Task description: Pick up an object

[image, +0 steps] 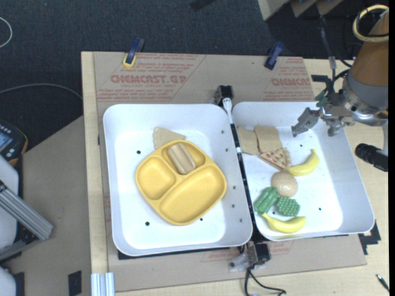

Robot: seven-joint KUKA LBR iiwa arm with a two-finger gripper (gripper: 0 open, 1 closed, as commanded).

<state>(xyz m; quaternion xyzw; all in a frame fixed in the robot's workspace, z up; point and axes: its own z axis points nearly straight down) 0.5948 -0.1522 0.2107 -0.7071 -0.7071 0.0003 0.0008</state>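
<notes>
My gripper [318, 126] hangs over the far right part of the right bin [349, 196], fingers spread open with nothing between them. Below and left of it lie a tan bread slice [267, 137], a pizza wedge [277, 158] and a small banana [307, 164]. Nearer the front sit a round beige potato [284, 183], green vegetables [276, 203] and a second banana [284, 224]. The gripper is apart from all of these objects.
The left bin [121, 184] holds a yellow divided plate [185, 196] with a brown bread roll [181, 157] in its far compartment and a tan piece [164, 137] behind it. A black divider clamp [224, 95] sits between the bins. The arm's orange band [373, 63] is at the right edge.
</notes>
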